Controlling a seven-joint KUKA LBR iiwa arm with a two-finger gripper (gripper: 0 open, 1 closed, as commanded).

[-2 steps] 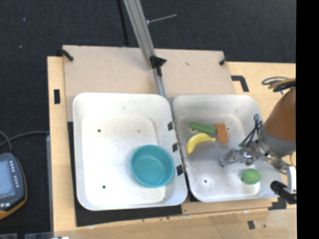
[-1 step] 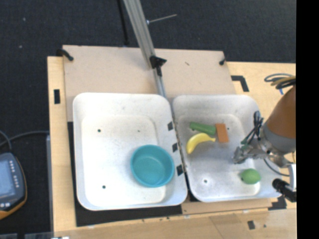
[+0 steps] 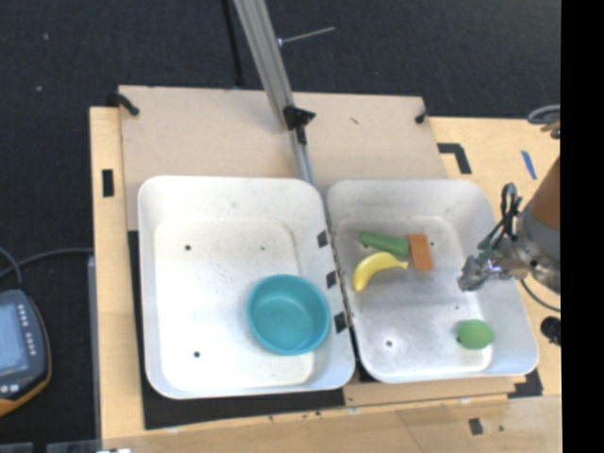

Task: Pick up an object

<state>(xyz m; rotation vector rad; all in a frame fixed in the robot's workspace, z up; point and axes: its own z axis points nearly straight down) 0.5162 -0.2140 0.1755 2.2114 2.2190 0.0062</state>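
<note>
Tool (image 3: 472, 276) hanging over right bin (image 3: 396, 201), near its right wall; too blurry to tell its grip. Green ball (image 3: 475, 334) lying just below tool. Yellow banana (image 3: 376, 269), orange block (image 3: 420, 252), maybe green pepper (image 3: 382, 243) sitting left of tool. Blue bowl (image 3: 289, 313) resting in left bin (image 3: 189, 215).

Two white bins sit side by side on a light brown bench (image 3: 113, 253). The left bin (image 3: 170, 215) and the right bin (image 3: 396, 196) touch in the middle. A grey metal pole (image 3: 267, 59) leans up at 12 o'clock. A small screen with an orange edge (image 3: 19, 347) sits at 8 o'clock.
</note>
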